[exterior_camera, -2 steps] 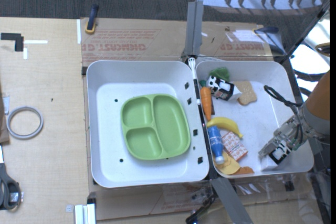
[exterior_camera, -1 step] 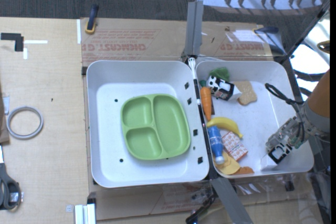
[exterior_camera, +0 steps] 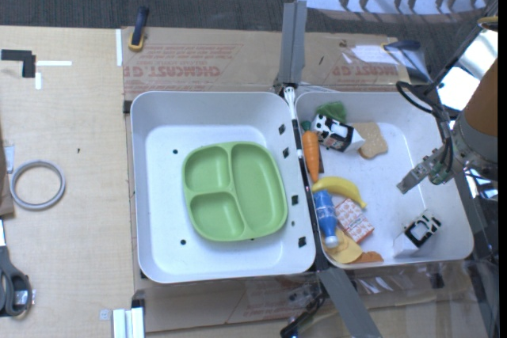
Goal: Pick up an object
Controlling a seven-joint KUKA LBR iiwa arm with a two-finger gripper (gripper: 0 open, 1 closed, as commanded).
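Grey fingers (exterior_camera: 415, 176) hang over the right bin's (exterior_camera: 396, 111) bare floor, holding nothing; how wide they stand I cannot tell. Below them lies a black-white block (exterior_camera: 422, 229); banana (exterior_camera: 339, 188), carrot (exterior_camera: 311, 154) and tube (exterior_camera: 325, 216) crowd the far wall, harder to grasp.

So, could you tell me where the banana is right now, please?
The banana lies in the right bin, near its left wall, just below the carrot and above the red packet, with the blue tube at its left.
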